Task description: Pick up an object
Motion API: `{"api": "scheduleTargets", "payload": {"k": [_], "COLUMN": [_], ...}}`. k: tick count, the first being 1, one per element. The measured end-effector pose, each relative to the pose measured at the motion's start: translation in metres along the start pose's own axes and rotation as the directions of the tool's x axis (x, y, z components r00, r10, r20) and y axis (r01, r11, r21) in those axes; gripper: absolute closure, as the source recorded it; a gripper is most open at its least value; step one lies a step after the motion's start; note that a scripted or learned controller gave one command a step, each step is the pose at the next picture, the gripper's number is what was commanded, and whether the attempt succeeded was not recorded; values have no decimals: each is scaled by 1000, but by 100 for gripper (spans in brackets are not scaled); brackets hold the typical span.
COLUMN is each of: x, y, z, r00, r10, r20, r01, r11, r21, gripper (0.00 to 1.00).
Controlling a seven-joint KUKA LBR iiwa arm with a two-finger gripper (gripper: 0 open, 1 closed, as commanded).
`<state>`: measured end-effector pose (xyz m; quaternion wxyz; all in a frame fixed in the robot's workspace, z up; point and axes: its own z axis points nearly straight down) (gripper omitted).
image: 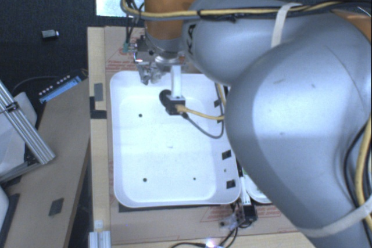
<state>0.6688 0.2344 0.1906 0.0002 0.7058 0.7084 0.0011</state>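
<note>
Grey and orange, the KUKA arm [279, 90] reaches across the left white bin [163, 183], its gripper [150, 74] hanging over the bin's upper-left corner. Whether the jaws are open cannot be told, and nothing is seen between them. No loose object is identifiable on the bin floor, so its weight, stiffness and best hold cannot be judged.
</note>
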Motion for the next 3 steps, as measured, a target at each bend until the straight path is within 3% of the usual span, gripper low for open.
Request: {"api": "scheduleTargets", "payload": {"k": [3], "x": [0], "y": [0], "z": [5], "r00": [1000], "r10": [-1], "r20": [1], "r01": [1], "r11": [1000], "r21": [0], "gripper": [100]}}
